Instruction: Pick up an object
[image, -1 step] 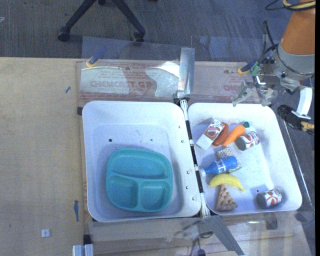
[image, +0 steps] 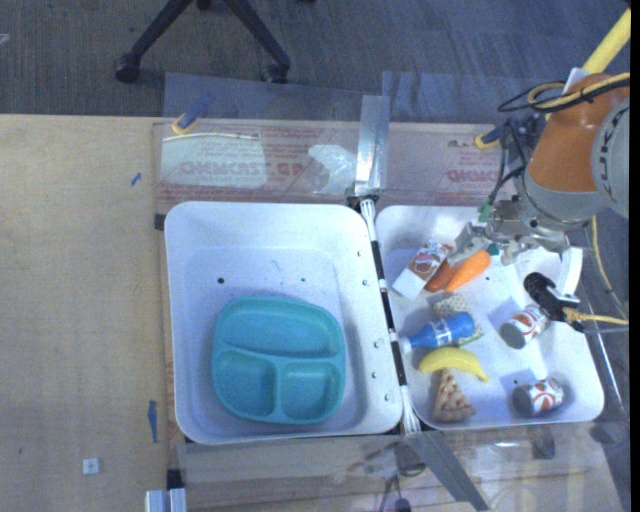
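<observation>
The right bin (image: 590, 375) holds several small things. An orange carrot (image: 458, 273) lies tilted near the bin's upper middle, next to a white and red packet (image: 424, 264). Below them lie a blue bottle (image: 446, 331), a yellow banana (image: 453, 362) and a pizza slice (image: 452, 398). Two small cans rest at the right, one (image: 522, 326) above the other (image: 538, 397). My gripper (image: 493, 243) hangs low over the bin's upper part, right at the carrot's upper right end. The view does not show anything between its fingers.
The left bin (image: 200, 250) holds a teal divided plate (image: 279, 360) in its lower half. A metal divider (image: 372, 150) stands behind the seam between the bins. The wooden bench top (image: 70, 300) stretches out to the left.
</observation>
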